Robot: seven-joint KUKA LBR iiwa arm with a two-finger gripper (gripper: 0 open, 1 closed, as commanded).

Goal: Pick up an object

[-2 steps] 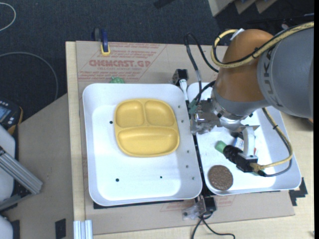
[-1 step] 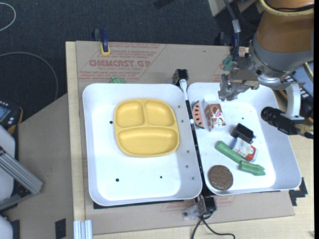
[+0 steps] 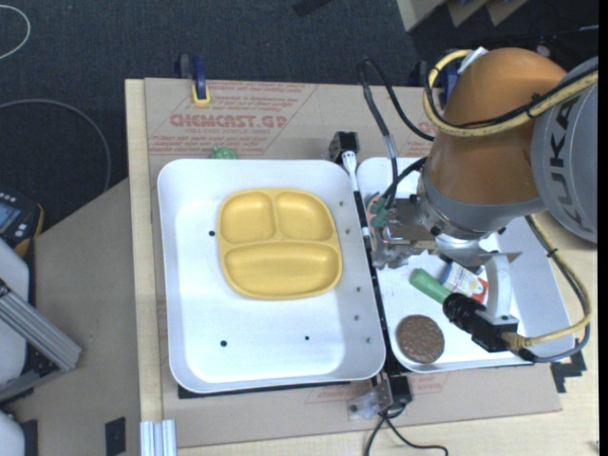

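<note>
A yellow three-compartment plate [image 3: 279, 242] lies in the left white bin [image 3: 190, 283]. In the right bin [image 3: 404, 174] I see a brown round disc [image 3: 420, 338] near the front edge, a green marker-like object [image 3: 429, 284] and a white tube with red print [image 3: 465, 279]. The arm's orange band [image 3: 489, 122] and grey wrist hang low over the right bin, covering most of it. My gripper [image 3: 394, 245] sits beneath the wrist near the bin's left wall, just above and left of the green marker.
A brown cardboard sheet [image 3: 237, 112] lies under both bins. A black cable with a connector [image 3: 484, 326] runs across the right bin's front. A blue and yellow clamp [image 3: 199, 79] holds the cardboard's far edge. Metal framing [image 3: 38, 335] stands at the left.
</note>
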